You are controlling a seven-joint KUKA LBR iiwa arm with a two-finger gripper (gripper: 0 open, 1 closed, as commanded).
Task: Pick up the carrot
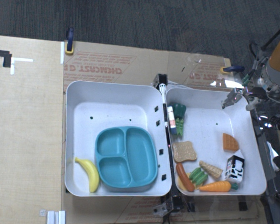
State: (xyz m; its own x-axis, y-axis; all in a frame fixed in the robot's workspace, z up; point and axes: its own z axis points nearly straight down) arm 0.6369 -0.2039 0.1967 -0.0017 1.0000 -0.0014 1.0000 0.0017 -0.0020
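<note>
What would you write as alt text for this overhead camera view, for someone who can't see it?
An orange carrot lies at the near edge of the right white bin among toy foods, including a bread slice and a sausage. The robot's gripper hovers at that bin's far right corner. The left bin holds a teal divided plate and a banana.

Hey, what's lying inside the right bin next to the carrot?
The carrot lies along the near wall of the right bin, beside a green vegetable, a cone-shaped piece and a black-and-white carton. Whatever sits beneath them is covered.
</note>
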